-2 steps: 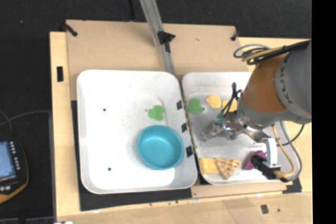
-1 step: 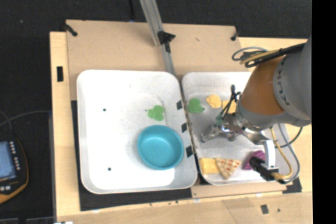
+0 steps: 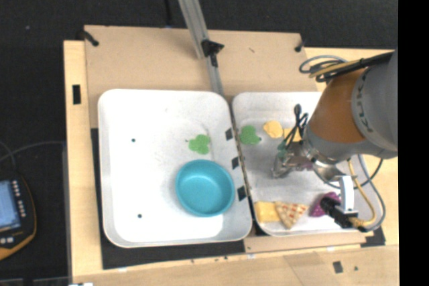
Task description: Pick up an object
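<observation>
We take the right bin [image 3: 268,104] as our landmark: it sits on the counter [image 3: 147,63] touching the left bin [image 3: 134,117] along its inner wall, and it holds most of the small pieces, which suggests it is the bin meant for picking. Inside it, a green leaf-shaped piece [image 3: 249,136] lies near the inner wall, a small yellow piece [image 3: 273,128] just beside that, and a yellow block [image 3: 266,212] touching a pizza slice [image 3: 291,213] along the front wall, with a purple piece [image 3: 327,204] toward its front right corner. The left bin carries a blue bowl [image 3: 204,187] and another green leaf piece [image 3: 199,143]. The arm [image 3: 348,117] comes in over the right bin's far right side, its orange band above the wrist, bent steeply down so the claw [image 3: 285,164] points into the bin's middle, over bare floor between the yellow piece and the pizza slice. We cannot tell the claw's state; nothing is seen between its tips. We judge no object is picked yet, and the nearest candidates lie on either side of it.
</observation>
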